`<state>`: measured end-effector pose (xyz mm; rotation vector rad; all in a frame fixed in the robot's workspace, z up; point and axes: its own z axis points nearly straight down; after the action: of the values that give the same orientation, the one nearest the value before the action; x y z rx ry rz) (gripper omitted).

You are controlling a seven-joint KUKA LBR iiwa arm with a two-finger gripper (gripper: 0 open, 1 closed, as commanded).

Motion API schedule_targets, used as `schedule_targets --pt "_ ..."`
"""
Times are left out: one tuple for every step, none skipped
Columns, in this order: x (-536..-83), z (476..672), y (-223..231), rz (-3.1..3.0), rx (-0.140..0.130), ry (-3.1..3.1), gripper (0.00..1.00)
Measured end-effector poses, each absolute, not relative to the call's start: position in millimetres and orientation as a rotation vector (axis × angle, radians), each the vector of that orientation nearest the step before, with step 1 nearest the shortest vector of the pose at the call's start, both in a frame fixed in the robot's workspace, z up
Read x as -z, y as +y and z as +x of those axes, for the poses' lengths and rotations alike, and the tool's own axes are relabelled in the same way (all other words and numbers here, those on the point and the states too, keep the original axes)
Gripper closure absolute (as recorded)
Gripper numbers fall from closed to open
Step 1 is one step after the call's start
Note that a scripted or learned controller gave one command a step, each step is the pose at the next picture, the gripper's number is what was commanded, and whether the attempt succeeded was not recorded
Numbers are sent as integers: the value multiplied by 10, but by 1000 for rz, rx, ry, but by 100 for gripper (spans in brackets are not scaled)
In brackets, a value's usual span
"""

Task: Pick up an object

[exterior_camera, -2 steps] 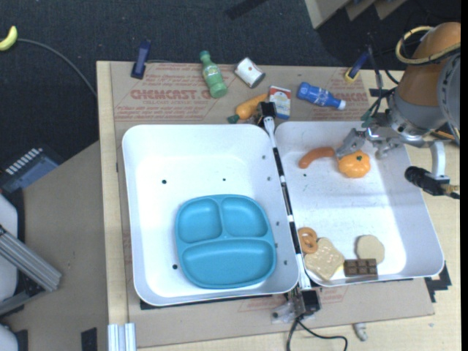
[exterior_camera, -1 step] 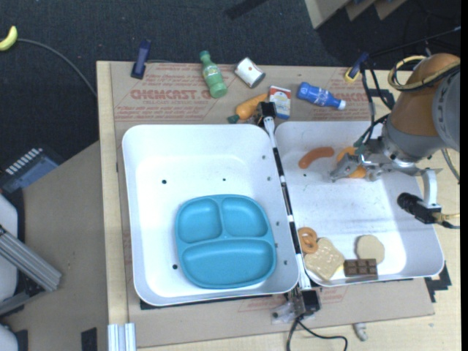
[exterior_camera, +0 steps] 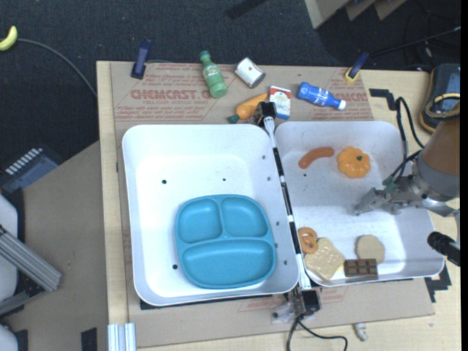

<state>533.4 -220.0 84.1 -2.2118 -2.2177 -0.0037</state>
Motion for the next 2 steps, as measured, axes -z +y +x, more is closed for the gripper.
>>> schedule_targets --pt "-848 5984 -2180 -2213 9 -2223 0" --pt "-1034 6675 -1549 -2220 4 -2225 0"
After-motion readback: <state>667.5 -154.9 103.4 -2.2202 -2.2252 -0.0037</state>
